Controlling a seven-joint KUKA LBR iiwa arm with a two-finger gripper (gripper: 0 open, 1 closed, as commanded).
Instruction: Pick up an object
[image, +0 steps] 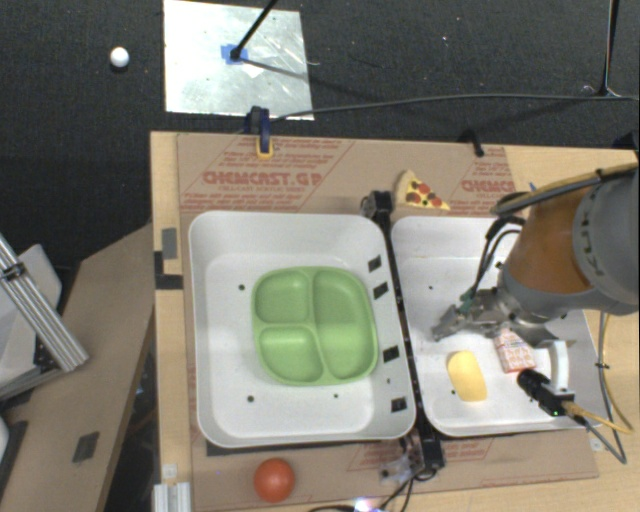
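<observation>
Over the right-hand bin (420, 245), the arm (560, 250) reached in and its gripper (462, 320) sat low above the bin floor, just up and left of a yellow object (466, 376); nothing was seen between its fingers, and whether they were parted or closed could not be told. A small red-and-white packet (512, 352) lay just right of the yellow object. In my judgement, a sound pick required centring the fingers squarely across the yellow object, clear of the packet, before closing.

We see two bins (215, 300) of smooth white plastic, faintly glossy. The green plate (314, 326) looks like matt plastic. The worktop (300, 175) is covered in dull brown printed cardboard. Beyond its far edge lies a shiny, crinkled foil sheet (235, 60).
</observation>
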